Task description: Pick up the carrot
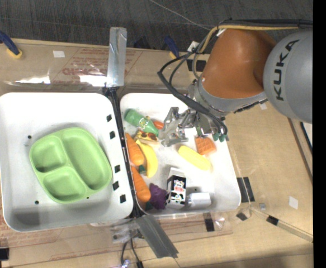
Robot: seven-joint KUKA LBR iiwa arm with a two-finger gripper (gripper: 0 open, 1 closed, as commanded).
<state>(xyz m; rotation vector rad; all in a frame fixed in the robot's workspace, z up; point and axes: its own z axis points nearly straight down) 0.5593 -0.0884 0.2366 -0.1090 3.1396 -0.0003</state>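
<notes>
Gripper [175,128] above white bin [221,175]

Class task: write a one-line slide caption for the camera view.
Tool over right bin of toy food; carrot lies by its left wall; green tray in left bin.

Arm reaching in from the right

The end effector [173,132] hangs low, pointing left, below the orange-banded wrist [232,63].

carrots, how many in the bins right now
2, both along the right bin's left wall: one carrot beside the banana, another carrot nearer the front by the purple toy. Clutter may hide more.
</notes>
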